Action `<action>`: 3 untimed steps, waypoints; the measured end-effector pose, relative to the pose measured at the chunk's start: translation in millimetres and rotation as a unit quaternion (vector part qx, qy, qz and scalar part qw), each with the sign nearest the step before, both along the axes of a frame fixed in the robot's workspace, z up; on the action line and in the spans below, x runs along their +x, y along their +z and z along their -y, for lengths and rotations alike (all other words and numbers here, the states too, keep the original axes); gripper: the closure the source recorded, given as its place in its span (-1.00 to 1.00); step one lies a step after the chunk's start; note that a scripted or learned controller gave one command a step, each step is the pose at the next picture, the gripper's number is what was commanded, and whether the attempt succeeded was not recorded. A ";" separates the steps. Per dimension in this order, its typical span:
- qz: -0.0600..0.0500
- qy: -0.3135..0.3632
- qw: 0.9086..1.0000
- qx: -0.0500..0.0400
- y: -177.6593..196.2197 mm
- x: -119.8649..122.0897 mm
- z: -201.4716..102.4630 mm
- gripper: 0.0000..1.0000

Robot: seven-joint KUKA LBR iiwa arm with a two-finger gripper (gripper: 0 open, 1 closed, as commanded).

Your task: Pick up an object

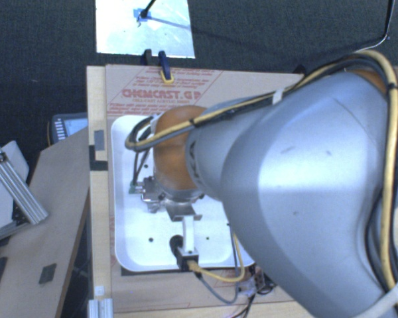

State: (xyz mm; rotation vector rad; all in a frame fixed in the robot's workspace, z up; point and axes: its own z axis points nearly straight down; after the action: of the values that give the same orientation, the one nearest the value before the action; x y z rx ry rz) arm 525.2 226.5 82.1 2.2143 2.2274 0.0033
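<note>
Object to pick cannot be made out: the white bin [123,177], sitting toward 8 o'clock in the view, has much of its floor covered by the arm [305,191], and the part left bare shows plain white save for two tiny dark specks [150,238] near its 6 o'clock edge, too small to identify. The arm comes in from 3 o'clock, a broad grey bulk with an orange band [172,151] above the wrist, and it carries the claw [177,211] over the middle of that bin, pointing down and away from the camera. Seen from behind like this, how far the claw is open cannot be told, nor whether it has hold of anything. A cardboard sheet [186,85] with red lettering lies under the bin and stretches toward 12 o'clock, where a blue and yellow clamp [164,68] grips its edge. Beyond that, at 12 o'clock, lies a shiny silver sheet [119,18]. A metal rail [13,184] leans at 9 o'clock.
</note>
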 end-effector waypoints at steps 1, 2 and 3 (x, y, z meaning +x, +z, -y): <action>0.006 0.001 1.000 0.004 163.7 -37.4 -10.5 1.00; 0.000 0.000 1.000 0.001 165.1 -37.6 -8.4 1.00; -0.005 -0.002 1.000 -0.002 87.1 -40.4 -7.0 1.00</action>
State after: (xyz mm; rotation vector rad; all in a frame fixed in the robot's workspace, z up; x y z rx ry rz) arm 484.8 233.5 169.2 2.2223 2.2245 -0.0114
